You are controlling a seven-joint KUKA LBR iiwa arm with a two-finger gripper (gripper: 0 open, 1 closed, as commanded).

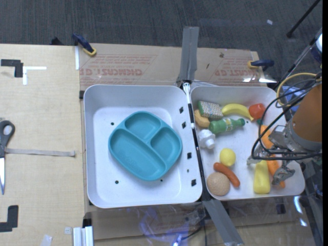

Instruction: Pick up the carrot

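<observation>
In the right-hand shallow white bin [241, 88] the grey arm's two-finger gripper [270, 162] hangs low near the right wall, and honestly I cannot tell from the camera view how it is set. The long orange-red carrot [227, 173] lies on a slant on the bin floor well left of the gripper, between a small round yellow lemon [227, 157] and a tan round potato-looking ball [218, 183] — it touches the ball. A yellow pepper-shaped toy [261, 177] sits just under the gripper. The left white bin [95, 137] holds a turquoise divided plastic plate [145, 145].
</observation>
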